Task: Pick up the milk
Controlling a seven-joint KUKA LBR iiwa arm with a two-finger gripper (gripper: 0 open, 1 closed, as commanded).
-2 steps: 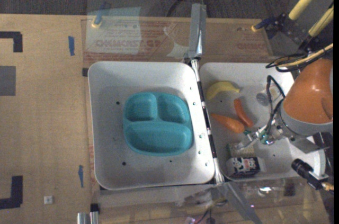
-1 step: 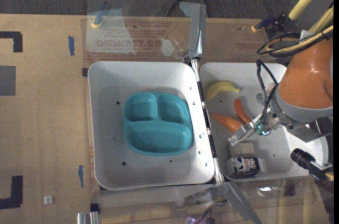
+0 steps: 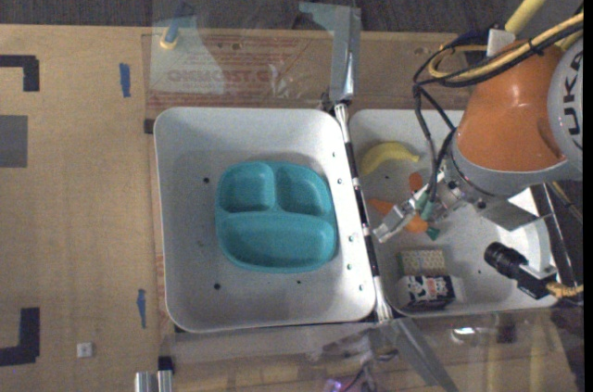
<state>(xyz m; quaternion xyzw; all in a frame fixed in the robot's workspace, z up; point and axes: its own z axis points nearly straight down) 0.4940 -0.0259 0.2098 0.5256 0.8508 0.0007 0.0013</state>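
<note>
— Where does everything sit from the gripper?

— The milk lies in the right bin, nearer the camera than the fingers. A banana lies behind them, farther back in that bin.

— And to their left?

— The left bin, holding a divided tray near its middle.

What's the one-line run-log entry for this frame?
stage: approach | claw: over right bin, above orange item | milk: lying near bin's front wall, not grasped | teal plate: left bin
</note>
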